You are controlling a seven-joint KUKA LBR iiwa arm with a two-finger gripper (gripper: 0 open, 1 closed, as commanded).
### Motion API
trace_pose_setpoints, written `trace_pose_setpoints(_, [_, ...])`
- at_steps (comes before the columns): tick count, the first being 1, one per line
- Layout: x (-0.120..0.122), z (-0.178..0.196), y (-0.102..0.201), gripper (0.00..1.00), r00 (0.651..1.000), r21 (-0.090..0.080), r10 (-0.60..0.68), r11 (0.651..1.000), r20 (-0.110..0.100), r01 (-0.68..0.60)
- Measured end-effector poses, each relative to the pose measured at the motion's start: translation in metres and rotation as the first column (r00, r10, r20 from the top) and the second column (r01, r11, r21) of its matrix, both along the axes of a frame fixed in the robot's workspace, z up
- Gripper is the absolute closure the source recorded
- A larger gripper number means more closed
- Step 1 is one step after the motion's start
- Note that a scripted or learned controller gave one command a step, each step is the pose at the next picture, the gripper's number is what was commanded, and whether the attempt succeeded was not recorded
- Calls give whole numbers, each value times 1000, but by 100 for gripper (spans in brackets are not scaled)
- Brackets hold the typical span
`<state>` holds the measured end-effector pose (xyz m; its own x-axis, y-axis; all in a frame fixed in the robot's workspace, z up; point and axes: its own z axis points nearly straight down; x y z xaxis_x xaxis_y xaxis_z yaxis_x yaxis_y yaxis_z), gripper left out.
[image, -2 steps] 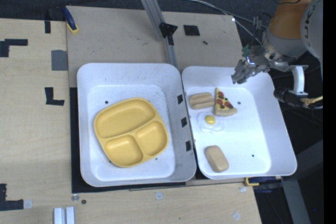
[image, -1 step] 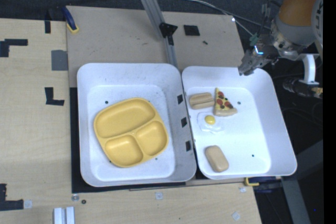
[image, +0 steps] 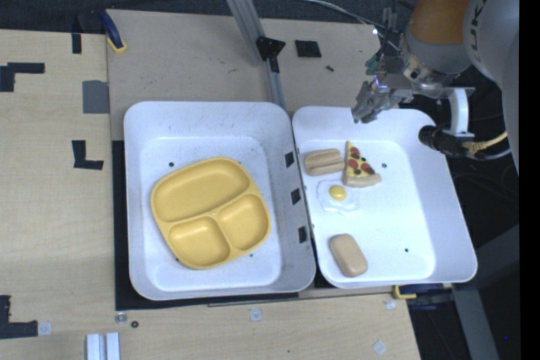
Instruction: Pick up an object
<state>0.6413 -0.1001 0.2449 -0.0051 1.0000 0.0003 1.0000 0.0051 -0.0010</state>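
A: Where are the pickable things to be found?

B: Four toy foods are laid in the right bin (image: 439,206): a hot dog (image: 322,161), a pizza slice (image: 359,168), a fried egg (image: 337,196) and a bread roll (image: 348,255). The hot dog and pizza slice lie just beside each other, the egg just below them, the roll well apart toward the near edge. A yellow divided plate (image: 213,211) is held in the left bin (image: 143,181).

A: How would they be expected to handle?

B: All are judged light, stiff and rather smooth, so slipping is to be feared. The flat egg offers little to grip. The roll is thought easiest, taken across its short sides.

A: And the pincer?

B: The pincer (image: 369,110) is seen above the far rim of the right bin, with nothing between its tips; whether it is spread or pressed together cannot be told.

A: Any writing?

B: No brand or label can be read.
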Motion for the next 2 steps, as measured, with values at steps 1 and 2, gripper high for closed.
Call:
trace_pose_setpoints(1, [-6, -16, 56, 100, 1000, 1, 1, 1000, -2, -1])
trace_pose_setpoints(2, [-12, -9, 104, 100, 1000, 0, 0, 1000, -1, 0])
